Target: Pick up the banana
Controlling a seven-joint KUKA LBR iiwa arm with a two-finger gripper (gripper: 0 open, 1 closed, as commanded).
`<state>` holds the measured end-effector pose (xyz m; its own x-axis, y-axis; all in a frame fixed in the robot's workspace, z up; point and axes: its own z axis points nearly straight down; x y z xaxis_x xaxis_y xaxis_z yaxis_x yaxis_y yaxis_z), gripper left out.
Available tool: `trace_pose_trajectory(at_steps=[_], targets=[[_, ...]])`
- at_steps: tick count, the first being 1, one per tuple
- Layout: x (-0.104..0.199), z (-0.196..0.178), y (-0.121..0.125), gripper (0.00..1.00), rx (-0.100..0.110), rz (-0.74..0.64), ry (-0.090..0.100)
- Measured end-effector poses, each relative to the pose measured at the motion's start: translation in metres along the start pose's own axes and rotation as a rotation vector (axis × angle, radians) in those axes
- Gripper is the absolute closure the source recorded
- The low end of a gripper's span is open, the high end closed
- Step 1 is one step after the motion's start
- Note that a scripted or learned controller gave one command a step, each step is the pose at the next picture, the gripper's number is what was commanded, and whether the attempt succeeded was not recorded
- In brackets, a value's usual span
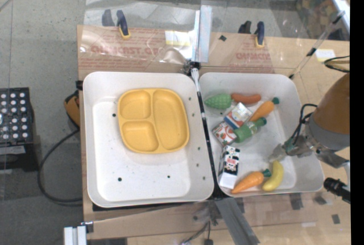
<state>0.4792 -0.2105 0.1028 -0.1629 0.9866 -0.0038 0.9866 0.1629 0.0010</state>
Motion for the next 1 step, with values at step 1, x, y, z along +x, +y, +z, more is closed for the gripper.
trace_pose_trajectory(at_steps=[1], targets=[[0.0474,-0.0703,0.0085,1.0,0.005,0.326,0.002]])
